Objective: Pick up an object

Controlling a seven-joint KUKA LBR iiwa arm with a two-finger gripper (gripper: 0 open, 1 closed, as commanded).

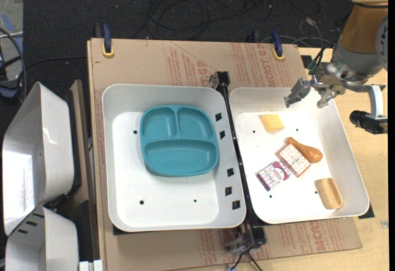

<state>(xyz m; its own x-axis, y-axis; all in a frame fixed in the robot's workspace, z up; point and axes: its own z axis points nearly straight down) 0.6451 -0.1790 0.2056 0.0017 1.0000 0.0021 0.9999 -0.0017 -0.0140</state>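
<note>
My gripper hangs over the far edge of the right bin, open, with nothing between its fingers. Below it in that bin lie a small yellow block, an orange carrot-shaped piece, a pink-and-white packet, a purple-and-white packet and a tan bread-like piece. The yellow block is the nearest one to the gripper, a little to its lower left.
The left bin holds a teal divided plate. A black divider with clips runs between the bins. Blue and yellow clamps hold the brown board at the back. White tubs stand at the far left.
</note>
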